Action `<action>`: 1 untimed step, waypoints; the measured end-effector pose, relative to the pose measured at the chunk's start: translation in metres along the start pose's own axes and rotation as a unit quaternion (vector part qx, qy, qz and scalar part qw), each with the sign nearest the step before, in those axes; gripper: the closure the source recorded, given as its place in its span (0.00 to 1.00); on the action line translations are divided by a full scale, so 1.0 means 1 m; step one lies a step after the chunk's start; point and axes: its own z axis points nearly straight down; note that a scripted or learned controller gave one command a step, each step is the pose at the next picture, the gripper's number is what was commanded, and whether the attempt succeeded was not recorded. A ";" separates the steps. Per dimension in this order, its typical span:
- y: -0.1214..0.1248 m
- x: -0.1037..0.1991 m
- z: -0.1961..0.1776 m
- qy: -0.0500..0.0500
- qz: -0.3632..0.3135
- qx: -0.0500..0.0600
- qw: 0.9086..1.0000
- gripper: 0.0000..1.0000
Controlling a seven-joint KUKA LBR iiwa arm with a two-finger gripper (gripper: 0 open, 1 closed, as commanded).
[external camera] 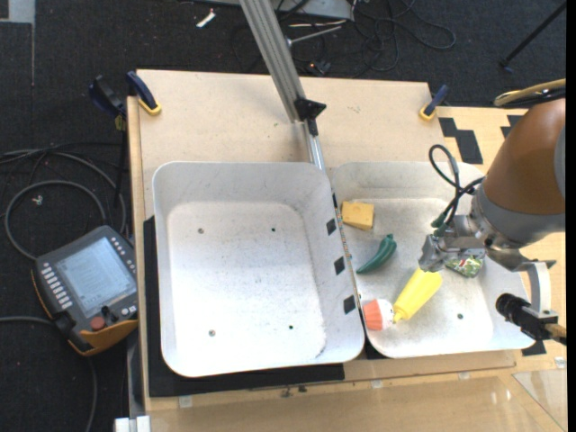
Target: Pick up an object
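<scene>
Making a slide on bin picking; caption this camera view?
KUKA arm's gripper low in the right bin beside a yellow bottle, green pepper and yellow sponge.

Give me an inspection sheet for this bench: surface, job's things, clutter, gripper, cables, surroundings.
Surface: wooden bench bearing a left bin and a right bin side by side.
Job's things: all in the right bin: yellow block, green pepper-like toy, yellow bottle lying with its red-and-white end at the left wall, small green-patterned item by the gripper.
Clutter: clamps at the bench's far corners.
Gripper: gripper low in the right bin, above the bottle's upper end; finger state unclear.
Cables: black cable looping at the wrist; more on the floor.
Surroundings: teach pendant on the dark floor, slanted metal pole.
</scene>
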 end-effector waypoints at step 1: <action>0.015 0.058 -0.014 0.001 -0.003 0.001 1.000 1.00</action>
